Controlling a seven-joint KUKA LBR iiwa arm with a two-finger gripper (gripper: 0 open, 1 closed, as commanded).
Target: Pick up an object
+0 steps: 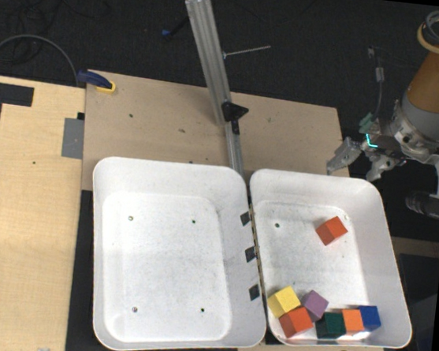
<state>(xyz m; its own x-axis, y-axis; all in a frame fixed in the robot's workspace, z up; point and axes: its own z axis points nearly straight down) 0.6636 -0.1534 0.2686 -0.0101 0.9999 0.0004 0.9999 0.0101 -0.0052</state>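
Camera view, gripper [362, 158]: fingers spread open, holding nothing, above right white bin's [384, 223] far rim.
Orange-red cube [331, 230]: alone mid-bin.

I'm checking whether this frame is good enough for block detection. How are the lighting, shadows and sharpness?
Camera view: even light on both bins, with the left bin nearly blown out white and soft shadow along its right wall; the blocks, such as the lone orange block, are crisp and well coloured; the background is dark; the gripper looks slightly soft against it.
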